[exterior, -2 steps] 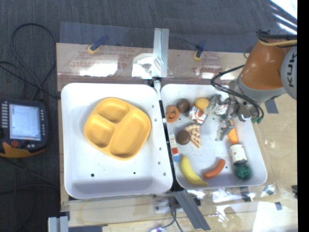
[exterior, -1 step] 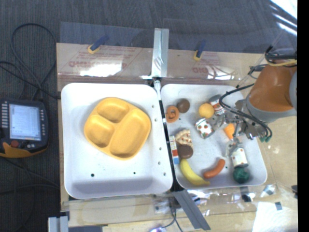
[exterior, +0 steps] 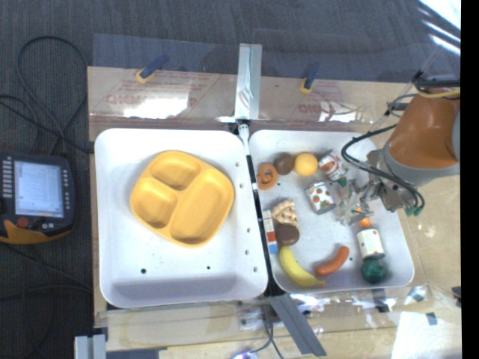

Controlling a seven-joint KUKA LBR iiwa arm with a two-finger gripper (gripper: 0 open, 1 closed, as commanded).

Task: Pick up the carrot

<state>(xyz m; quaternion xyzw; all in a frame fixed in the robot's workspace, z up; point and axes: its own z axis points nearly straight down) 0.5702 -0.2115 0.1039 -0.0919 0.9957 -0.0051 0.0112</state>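
The hand (exterior: 358, 204) hung low at the right bin's (exterior: 404, 271) right side; whether it gripped anything could not be told. A small orange carrot (exterior: 364, 222) lay just below it.

Robot lab: teach pendant (exterior: 36, 198) beside bench (exterior: 172, 88)

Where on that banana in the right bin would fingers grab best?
Across the banana's curved middle, probably, coming straight down from above. It lies flat, its left end sits close to the bin's dividing wall, and the orange-red piece crowds its right tip.
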